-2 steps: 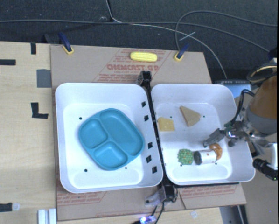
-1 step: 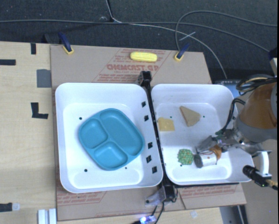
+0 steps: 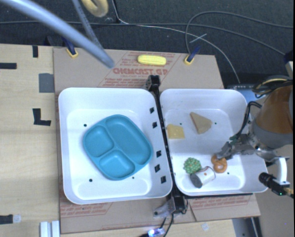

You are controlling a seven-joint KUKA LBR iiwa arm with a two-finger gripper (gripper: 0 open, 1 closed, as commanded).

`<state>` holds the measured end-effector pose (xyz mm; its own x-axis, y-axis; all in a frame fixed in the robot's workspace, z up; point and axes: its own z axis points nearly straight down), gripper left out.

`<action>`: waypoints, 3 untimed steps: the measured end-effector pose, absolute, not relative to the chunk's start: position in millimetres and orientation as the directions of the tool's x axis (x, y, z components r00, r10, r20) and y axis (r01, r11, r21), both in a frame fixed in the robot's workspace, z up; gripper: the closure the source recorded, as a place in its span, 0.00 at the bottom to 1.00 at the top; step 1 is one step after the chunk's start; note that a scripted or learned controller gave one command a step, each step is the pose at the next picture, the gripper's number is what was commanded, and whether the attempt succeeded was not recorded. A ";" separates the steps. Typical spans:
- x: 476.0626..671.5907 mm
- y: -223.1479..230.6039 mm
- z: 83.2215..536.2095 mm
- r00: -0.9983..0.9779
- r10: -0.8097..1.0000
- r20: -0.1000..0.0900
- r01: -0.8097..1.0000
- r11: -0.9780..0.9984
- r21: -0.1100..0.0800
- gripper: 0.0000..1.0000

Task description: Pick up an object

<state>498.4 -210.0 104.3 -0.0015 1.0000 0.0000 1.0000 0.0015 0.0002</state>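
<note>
White plastic bins sit side by side on the bench, and the arm (image 3: 273, 117) reaches in from the right with its gripper (image 3: 230, 151) low over the right bin (image 3: 236, 100), just above and touching or nearly touching a small orange ring (image 3: 219, 164) that lies flat on the bin floor near the front right; whether the gripper is apart or together I cannot tell, since the view is too small and blurred there, and nothing is seen held. Beside the ring, just to its left, lies a short grey and white cylinder (image 3: 202, 177), and next to that a green broccoli piece (image 3: 191, 165); further back are a pale yellow square (image 3: 175, 131) and a tan wedge (image 3: 201, 122), well apart from the gripper. The left bin (image 3: 68, 132) holds a blue divided tray (image 3: 117, 146). The ring looks like the likely target: probably light, stiff and smooth, so it may skid or flip if nudged from one side; a grip across its outer rim, or one side through the hole, seems the best hold, with care not to pinch the cylinder along with it
</note>
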 end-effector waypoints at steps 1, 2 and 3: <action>502.8 -208.6 167.2 -0.002 1.000 -0.002 1.000 0.002 0.005 1.00; 503.8 -208.4 219.7 -0.002 1.000 -0.002 1.000 0.002 0.003 1.00; 505.1 -208.3 260.2 -0.002 1.000 -0.002 1.000 0.002 0.004 1.00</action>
